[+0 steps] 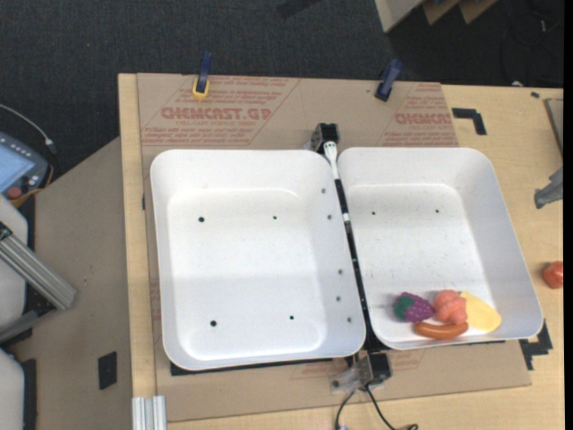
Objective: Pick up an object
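Your stock on the bench:
- Right bin [421, 231]: four toy foods clustered in its near right corner. You have purple grapes [413, 306], an orange-red piece [450, 306] touching a yellow piece [483, 315], and a red-orange sausage shape [440, 330] lying along the front of them.
- Left bin [179, 240]: white, touching the right bin.
- Arm [548, 191]: a grey part at your right edge, well apart from the toys. You cannot tell whether the gripper is open or closed.

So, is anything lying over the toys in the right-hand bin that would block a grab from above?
Nothing visible covers them. The purple grapes, orange toy, yellow piece and sausage sit clustered, touching, in the right bin's near corner, close to its walls.
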`<state>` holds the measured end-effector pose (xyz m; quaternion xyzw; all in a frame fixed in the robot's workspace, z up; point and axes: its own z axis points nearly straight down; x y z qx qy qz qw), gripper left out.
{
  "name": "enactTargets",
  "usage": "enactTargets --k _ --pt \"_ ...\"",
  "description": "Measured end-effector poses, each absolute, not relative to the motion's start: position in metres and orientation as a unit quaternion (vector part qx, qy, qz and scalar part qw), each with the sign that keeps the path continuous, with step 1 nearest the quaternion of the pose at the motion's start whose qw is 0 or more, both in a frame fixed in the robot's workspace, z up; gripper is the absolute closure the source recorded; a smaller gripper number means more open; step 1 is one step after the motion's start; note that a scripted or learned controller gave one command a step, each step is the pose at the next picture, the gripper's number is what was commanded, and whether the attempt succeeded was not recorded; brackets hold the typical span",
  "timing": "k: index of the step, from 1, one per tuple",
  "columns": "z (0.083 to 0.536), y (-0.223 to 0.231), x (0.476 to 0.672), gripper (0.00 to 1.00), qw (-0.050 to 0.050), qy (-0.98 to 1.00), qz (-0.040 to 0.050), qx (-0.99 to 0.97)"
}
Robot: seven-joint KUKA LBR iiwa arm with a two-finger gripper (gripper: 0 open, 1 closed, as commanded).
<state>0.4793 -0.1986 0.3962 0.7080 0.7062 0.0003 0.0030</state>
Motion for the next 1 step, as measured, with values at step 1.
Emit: enactTargets --k 1 --pt "0.4066 -0.1971 0.4805 1.0 0.005 0.707 0.001 0.707"
